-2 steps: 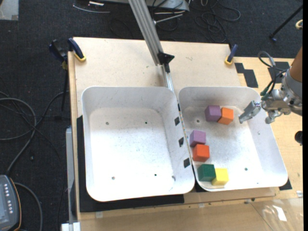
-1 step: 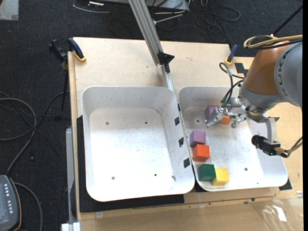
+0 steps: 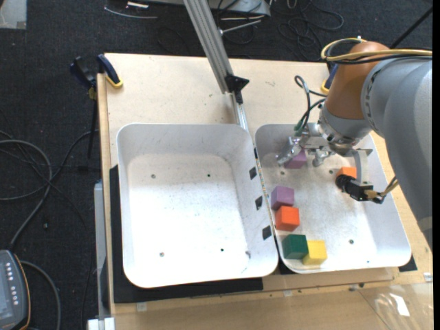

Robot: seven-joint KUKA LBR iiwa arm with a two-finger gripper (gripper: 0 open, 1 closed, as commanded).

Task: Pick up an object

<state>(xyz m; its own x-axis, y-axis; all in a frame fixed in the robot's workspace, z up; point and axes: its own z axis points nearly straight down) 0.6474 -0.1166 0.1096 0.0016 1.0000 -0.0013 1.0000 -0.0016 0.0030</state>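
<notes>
The gripper (image 3: 303,155) hangs over the upper part of the right bin (image 3: 385,243), its two metal fingers set on either side of a pinkish-purple block (image 3: 297,160); whether they actually press it cannot be told. That block is small and roughly cube-shaped, with no clear long axis. Just right of it an orange block (image 3: 348,173) lies partly behind a black cable fitting (image 3: 357,189). Lower along the bin's left wall sit a purple cube (image 3: 282,197) and an orange cube (image 3: 287,217), touching; below them a green cube (image 3: 295,246) and a yellow cube (image 3: 316,251) rest side by side. The left bin (image 3: 137,143) is smooth speckled white plastic. Both bins stand on a pale wooden table (image 3: 172,88).
</notes>
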